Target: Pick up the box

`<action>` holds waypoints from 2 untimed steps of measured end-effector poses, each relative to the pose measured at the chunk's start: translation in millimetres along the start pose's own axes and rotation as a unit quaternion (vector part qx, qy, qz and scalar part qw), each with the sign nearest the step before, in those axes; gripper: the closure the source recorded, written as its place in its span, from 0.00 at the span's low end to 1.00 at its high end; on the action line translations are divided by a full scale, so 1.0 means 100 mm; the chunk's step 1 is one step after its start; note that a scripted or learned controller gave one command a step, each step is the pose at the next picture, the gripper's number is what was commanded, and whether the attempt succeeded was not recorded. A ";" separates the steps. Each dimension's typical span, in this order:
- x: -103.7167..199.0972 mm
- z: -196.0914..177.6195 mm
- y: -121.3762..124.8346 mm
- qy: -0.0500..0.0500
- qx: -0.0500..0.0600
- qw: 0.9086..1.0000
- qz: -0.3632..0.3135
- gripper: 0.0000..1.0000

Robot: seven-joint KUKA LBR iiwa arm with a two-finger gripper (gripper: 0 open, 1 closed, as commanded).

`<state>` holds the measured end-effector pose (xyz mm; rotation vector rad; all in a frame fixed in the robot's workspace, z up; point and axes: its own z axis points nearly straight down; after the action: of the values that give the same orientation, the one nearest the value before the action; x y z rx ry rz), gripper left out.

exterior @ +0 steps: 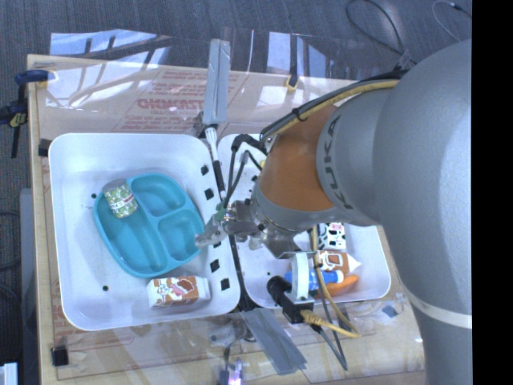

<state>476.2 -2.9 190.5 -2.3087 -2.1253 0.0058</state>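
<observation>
- The box (178, 290), brown and white, lies on its side at the near edge of the left bin (72, 167), just beside the blue divided tray (156, 229).
- A small green-labelled can (120, 200) rests in the tray's far-left compartment.
- The claw (228, 224) hovers over the divider between the bins; its spread is probably hidden, so I cannot tell.
- The right bin (378, 275) holds a cow-patterned carton (331, 237) and an orange item (341, 282).

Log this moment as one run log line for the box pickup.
arm: over seam between bins | gripper: near blue tray's edge | box: lying in left bin, below blue tray, not held | task: not done
</observation>
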 end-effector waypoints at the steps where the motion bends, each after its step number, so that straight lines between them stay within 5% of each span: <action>1: 0.00 0.00 0.00 0.000 0.000 1.000 0.000 0.00; 2: 0.81 0.00 0.05 0.000 0.000 1.000 0.030 0.00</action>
<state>488.0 77.5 190.6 -2.3710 -2.0560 0.0055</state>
